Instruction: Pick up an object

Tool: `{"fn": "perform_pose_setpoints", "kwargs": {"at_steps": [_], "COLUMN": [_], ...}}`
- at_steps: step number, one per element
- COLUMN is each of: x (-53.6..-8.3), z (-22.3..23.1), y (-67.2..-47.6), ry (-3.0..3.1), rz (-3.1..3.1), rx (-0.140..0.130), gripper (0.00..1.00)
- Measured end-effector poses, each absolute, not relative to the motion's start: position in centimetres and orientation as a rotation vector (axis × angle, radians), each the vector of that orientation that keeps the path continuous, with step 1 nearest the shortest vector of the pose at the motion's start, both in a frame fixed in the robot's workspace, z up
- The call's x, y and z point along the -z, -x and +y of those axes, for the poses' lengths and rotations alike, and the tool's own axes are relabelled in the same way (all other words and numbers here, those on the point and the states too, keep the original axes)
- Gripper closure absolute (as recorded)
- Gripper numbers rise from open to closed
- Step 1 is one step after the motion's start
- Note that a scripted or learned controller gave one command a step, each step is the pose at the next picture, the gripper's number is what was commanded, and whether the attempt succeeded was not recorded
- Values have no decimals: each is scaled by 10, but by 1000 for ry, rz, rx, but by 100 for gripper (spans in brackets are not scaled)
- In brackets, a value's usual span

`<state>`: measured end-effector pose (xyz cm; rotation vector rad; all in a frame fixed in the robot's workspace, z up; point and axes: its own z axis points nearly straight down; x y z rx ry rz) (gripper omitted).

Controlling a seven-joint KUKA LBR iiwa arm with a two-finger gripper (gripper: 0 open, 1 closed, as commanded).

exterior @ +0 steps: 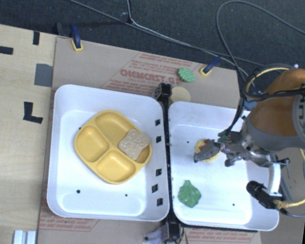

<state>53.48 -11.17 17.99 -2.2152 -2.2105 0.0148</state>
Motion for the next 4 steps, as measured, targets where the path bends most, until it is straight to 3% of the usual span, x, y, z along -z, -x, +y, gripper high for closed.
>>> {"fn": "perform_pose_setpoints", "kwargs": {"at_steps": [1,3,4], "x": [-187,-89,-102], "z": [-111,-111,-110], "y": [-538,-537,-538], "ry": [2218,2217,2216], "rz": [-2222,-2219,-2222], "rx": [-2,-6,-3], "gripper": [0,0,100]}}
